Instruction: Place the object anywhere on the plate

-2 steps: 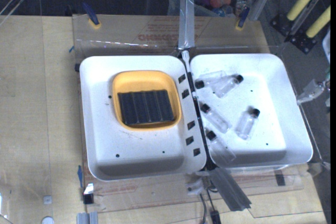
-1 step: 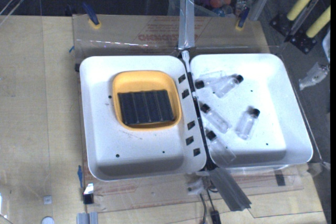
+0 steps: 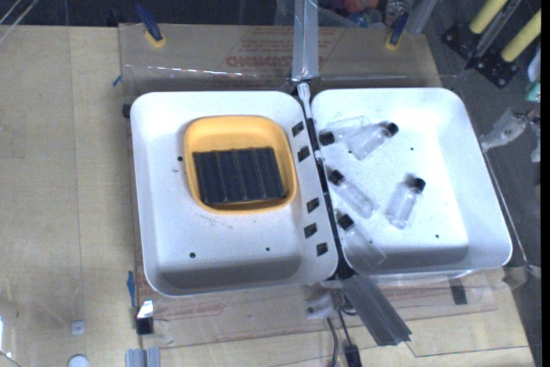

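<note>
The left bin is the one farthest from the side where the arm reaches in. A yellow plate sits in it, roughly centred. A dark ridged slab lies flat on the plate, inside its rim, and covers most of the floor. If that slab is the object, the task looks done, and the main risk is a further reach across the bins nudging it or sliding the plate.

Past the divider, the right bin lies nearer the arm's approach. It holds several small clear bottles with black caps, scattered on their sides. One bottle lies towards the back, another nearer the middle, and a third close to the divider. At least one more lies beside the divider, but its outline is hard to make out.

If a bottle is the object, trouble is likely. They are round, smooth and lying down, so one would probably roll or squirt out of a pinch. The ones by the divider leave little room on that side. The slab also takes up most of the plate, so a bottle set on it could roll off the ridges into the bin.

I cannot tell the state of the gripper, nor whether it holds or touches anything.
</note>
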Tool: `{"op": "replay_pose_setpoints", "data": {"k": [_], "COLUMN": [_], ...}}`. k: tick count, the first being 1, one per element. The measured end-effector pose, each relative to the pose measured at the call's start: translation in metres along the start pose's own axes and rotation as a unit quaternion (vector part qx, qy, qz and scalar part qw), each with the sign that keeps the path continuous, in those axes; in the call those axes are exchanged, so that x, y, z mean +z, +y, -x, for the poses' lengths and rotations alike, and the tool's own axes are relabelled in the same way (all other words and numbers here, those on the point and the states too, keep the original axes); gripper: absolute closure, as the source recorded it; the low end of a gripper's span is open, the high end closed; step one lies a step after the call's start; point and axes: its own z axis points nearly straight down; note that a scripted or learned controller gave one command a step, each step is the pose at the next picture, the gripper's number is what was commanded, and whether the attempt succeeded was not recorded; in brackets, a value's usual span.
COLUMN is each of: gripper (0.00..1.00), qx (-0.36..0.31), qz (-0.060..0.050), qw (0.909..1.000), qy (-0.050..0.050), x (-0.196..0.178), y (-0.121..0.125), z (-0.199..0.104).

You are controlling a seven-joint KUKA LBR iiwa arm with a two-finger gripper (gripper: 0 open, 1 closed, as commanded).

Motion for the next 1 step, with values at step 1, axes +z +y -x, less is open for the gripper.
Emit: {"op": "replay_pose_setpoints", "data": {"k": [1], "gripper": [0.0], "qx": [-0.012], "qz": [0.0], "qw": [0.9999], "qy": [0.0], "x": [0.0027], "y": [0.0023], "z": [-0.002]}}
